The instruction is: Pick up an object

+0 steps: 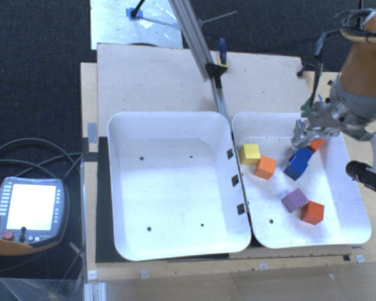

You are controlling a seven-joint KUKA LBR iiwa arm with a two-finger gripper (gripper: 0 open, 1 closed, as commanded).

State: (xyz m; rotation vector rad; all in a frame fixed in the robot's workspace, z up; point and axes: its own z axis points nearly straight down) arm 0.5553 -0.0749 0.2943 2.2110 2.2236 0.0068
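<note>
Blue block under tool — likely light, rigid, smooth; take across flat opposite faces; tool spread: cannot tell; orange neighbour touching.

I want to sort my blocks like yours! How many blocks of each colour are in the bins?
Yellow block: 1
Light orange block: 1
Blue block: 1
Purple block: 1
Red-orange block: 1
Small red-orange piece, partly hidden beside the gripper: 1
Total: 6, all in the right bin.
</note>
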